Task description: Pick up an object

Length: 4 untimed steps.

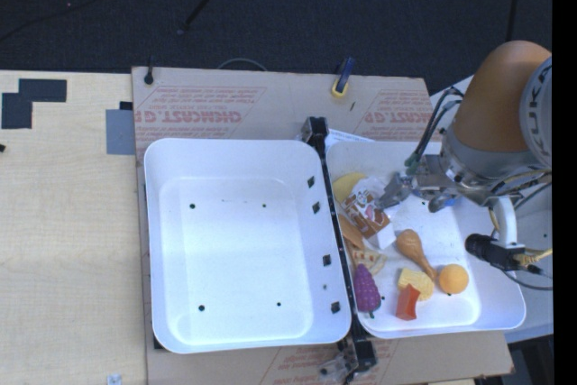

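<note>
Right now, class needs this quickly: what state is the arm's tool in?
Tool: over the right bin, beside a small packet; open or closed cannot be told.

Arm: cut off by the right edge of the view; its base is out of sight.

Gripper: small and dark above the right bin; finger spacing too small to tell.

Right bin: far rim partly hidden under the arm and its cables; near-left corner covered by a black clamp, itself cut by the bottom edge.

Pile along the right bin's left wall: yellow item half hidden under a printed packet; packet print too blurred to read. Tan pieces beside the purple grapes overlap; kind cannot be told.

Red piece: partly under a yellow block.
</note>
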Motion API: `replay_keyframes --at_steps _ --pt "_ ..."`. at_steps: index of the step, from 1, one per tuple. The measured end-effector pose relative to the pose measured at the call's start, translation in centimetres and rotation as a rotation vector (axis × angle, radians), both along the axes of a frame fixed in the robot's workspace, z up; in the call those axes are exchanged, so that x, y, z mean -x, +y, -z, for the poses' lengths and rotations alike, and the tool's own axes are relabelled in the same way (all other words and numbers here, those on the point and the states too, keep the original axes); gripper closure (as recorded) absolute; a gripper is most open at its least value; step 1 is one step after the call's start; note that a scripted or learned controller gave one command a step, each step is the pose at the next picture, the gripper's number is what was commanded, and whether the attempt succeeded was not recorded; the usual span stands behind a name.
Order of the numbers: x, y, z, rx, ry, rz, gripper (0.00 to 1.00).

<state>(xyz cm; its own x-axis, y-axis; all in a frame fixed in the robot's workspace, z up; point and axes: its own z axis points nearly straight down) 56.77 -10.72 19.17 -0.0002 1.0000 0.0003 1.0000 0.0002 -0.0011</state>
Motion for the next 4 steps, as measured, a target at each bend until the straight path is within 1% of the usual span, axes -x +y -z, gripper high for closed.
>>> replay_keyframes --at_steps 1,2,3,4 --pt "-1.9 1.6 10.8 0.001 0.000 0.001 0.00" --pt "-1.9 1.4 9.4 -0.001 0.003 0.008 1.00" --pt "-6.1 7.7 -0.2 -0.002 -0.011 -0.006 1.00" --pt "-6.0 12.1 -6.8 -0.002 -0.006 -0.005 1.00"
